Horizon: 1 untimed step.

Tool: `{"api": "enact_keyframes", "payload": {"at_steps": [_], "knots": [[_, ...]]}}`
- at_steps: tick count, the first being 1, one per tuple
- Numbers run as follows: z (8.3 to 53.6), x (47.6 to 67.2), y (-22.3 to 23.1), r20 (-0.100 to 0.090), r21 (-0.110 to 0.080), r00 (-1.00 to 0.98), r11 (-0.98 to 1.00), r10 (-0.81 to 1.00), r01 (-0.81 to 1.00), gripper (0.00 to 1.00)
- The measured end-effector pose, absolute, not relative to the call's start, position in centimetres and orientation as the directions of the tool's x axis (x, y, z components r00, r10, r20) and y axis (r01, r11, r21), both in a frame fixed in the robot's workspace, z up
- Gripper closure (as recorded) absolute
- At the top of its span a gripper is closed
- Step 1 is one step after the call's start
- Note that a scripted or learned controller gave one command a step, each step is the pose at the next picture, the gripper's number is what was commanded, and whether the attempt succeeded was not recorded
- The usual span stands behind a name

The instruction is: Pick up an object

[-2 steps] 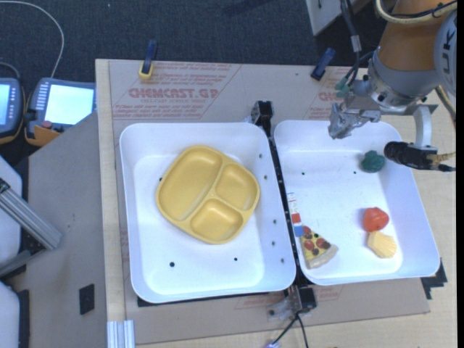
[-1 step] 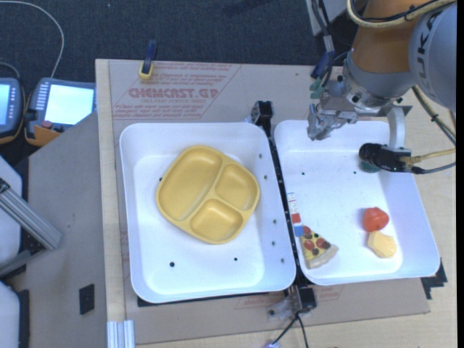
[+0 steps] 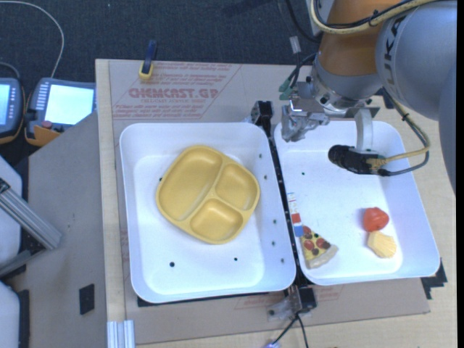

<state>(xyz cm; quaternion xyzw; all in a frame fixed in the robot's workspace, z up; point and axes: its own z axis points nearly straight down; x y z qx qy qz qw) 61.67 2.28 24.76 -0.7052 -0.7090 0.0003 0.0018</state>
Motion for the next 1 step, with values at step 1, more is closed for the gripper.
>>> {"api": "enact_keyframes", "payload": {"at_steps": [1], "knots": [[25.18,60.45,7.46,0.002,-0.002,-0.005,0.005,1.0,1.0,1.0]]}}
